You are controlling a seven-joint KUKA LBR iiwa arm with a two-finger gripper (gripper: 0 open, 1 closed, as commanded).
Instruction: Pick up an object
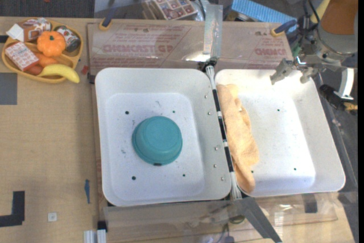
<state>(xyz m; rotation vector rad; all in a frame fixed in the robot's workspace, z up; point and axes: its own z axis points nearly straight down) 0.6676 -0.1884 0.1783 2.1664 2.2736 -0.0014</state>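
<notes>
A tan bench top (45, 139) is seen from above, bearing two shallow white bins side by side. In the left bin (114, 88) a teal bowl (157, 140) is set upside down near the middle of the floor, well apart from the walls. In the right bin (296, 139) a folded tan cloth (239, 134) is laid lengthwise along the left wall, just beside the divide between the two bins, with its lower end reaching the near corner.

The gripper (293, 73) is held above the far right corner of the right bin, well apart from both the cloth and the bowl. Its two fingers are seen spread apart, and nothing is held between them. The grey arm with its orange band (344, 11) is seen entering from the right.

At the far left of the bench a yellow tray (11, 60) is set, in which a banana (60, 71), a small orange pumpkin (51, 42) and some packaged items are kept. Behind the bins a clear plastic sheet over printed cardboard (142, 45) is laid. Beyond the bench a dark floor is cluttered with a blue ridged panel (259, 10), a patterned board (170, 3) and cables. Black tape marks (17, 208) are seen on the bench at lower left.
</notes>
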